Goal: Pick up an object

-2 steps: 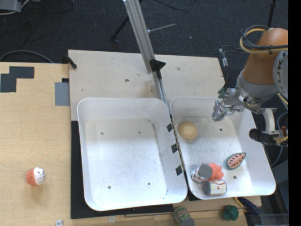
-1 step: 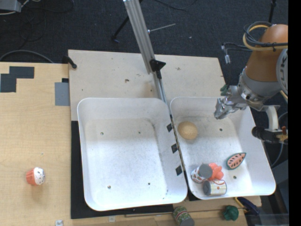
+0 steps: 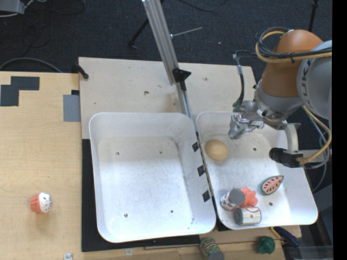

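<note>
arm: grey arm with an orange band (image 3: 290, 58) reaches in from the right, its far side cut off by the frame edge.
gripper: metal two-finger gripper (image 3: 238, 130) hangs over the upper part of the right shallow white bin (image 3: 303, 213); fingers point down and look slightly spread with nothing between them, though they are small and hard to read.
round object: tan rounded lump, like a potato (image 3: 217, 149), lies in the right bin just below and left of the gripper, apart from it.
slice: small watermelon-slice toy, green rim and red face (image 3: 272, 184), lies near the right bin's right wall.
cluster: a grey-and-orange toy (image 3: 239, 197) and a small white cylinder with a grey end (image 3: 248, 216) lie touching near the bin's lower edge; their shapes are hard to make out.
left bin: large shallow white bin (image 3: 97, 145), its floor bare and open.
divider: the bins meet along a rim with black clips (image 3: 201, 170); a slanted aluminium rail (image 3: 165, 42) rises behind it.
outside the bins: a small orange-and-white object (image 3: 41, 203) sits on the wooden board at left; a green object (image 3: 265, 245) and a dark cylinder (image 3: 209, 248) lie at the bottom edge, partly cut off.
</note>
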